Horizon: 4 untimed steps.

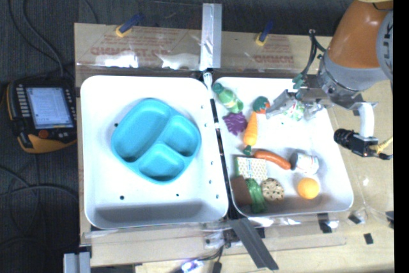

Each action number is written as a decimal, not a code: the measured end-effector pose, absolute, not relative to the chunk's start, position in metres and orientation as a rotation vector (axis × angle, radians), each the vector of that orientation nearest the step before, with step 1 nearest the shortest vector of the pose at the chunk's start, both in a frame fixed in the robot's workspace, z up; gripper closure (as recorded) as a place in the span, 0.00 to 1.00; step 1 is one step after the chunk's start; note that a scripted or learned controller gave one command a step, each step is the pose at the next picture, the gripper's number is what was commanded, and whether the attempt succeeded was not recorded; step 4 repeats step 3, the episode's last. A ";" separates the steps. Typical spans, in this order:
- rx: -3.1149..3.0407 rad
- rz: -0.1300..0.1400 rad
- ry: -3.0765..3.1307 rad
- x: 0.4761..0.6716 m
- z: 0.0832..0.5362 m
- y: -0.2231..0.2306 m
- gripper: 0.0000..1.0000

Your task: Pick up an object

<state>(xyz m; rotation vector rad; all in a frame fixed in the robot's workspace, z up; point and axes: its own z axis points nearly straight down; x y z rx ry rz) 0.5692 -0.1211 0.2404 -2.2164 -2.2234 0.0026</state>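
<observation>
The hand [295, 104] hangs over the upper right part of the right bin [342, 169], reaching in from the arm [361, 41] on the right; something small and pale with green speckles sits right at its tip, but I cannot tell whether it is gripped or merely underneath (the view is too blurred there). How wide the hand stands, I cannot tell either.

Candidates lie well apart from it: an orange ball [308, 188] near the bin's lower edge, a carrot [251, 129] upright by a purple piece [235, 122], a cookie [272, 189]. The left bin [96, 201] holds a blue divided tray [156, 139].

To do this well, I would judge: choose an isolated item, centre above it, descend straight, close firmly, then lift slowly.
</observation>
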 end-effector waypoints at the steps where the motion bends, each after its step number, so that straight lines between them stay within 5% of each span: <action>1: -2.159 0.001 -2.279 0.575 0.093 -0.099 0.00; 2: -2.159 0.001 -2.279 0.575 0.102 -0.099 1.00; 3: -2.426 0.006 -1.998 0.571 0.223 -0.128 1.00; 4: -2.426 0.006 -1.998 0.571 0.223 -0.128 1.00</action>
